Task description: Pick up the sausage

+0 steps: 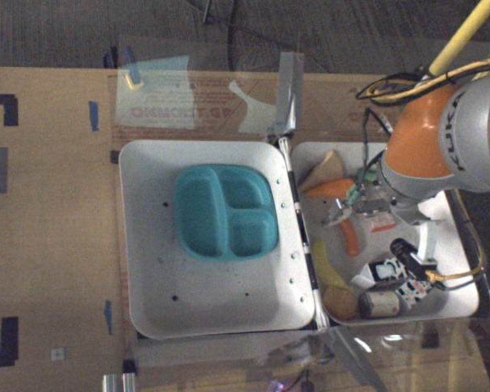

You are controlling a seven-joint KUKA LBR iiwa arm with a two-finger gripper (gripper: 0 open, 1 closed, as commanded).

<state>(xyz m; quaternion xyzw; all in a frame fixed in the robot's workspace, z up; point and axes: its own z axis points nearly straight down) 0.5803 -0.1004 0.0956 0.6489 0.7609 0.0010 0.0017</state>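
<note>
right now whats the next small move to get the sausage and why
Probably a short straight drop onto the sausage. The pincer sits in the right bin, right at the sausage's upper end, and nothing shows between its tips yet. The carrot lies close above, so a sideways shift risks catching that instead.

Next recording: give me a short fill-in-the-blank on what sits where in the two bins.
The teal divided tray lies in the ____ bin.
The gripper hangs over the ____ bin.
The small orange sausage lies just ____ the gripper in the view.
The tray has ____ compartments.

Missing words: left; right; below; three
</note>
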